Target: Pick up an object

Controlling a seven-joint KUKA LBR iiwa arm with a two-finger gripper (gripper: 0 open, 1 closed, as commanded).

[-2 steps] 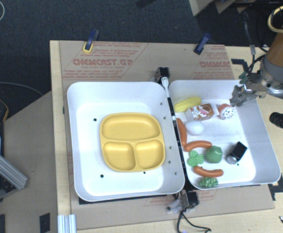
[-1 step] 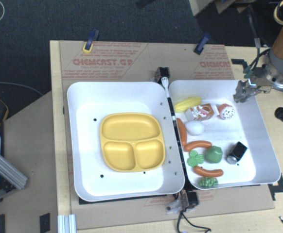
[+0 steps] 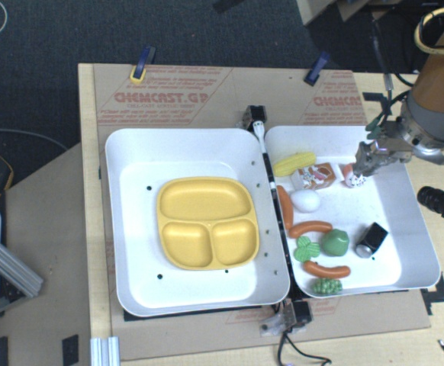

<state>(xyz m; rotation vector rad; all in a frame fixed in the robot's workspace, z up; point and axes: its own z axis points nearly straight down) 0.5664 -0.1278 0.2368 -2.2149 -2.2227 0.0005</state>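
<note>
My gripper (image 3: 361,168) hangs over the back right part of the right bin (image 3: 405,227), its tips just above a small red and white object (image 3: 351,177). Nothing shows between the tips. To its left lie a yellow corn cob (image 3: 294,162), a red and white packet (image 3: 316,175) and a white egg (image 3: 306,200). Further forward are sausages (image 3: 311,228) (image 3: 327,268), a long one (image 3: 284,206) by the bin's left wall, a green pepper (image 3: 333,242), green leafy pieces (image 3: 308,248) (image 3: 327,286) and a black block (image 3: 371,239).
The left bin (image 3: 130,166) holds a yellow divided tray (image 3: 207,221). A black divider clip (image 3: 255,117) sits between the bins at the back. The bench board (image 3: 207,90) surrounds both bins, with clamps at its far edge.
</note>
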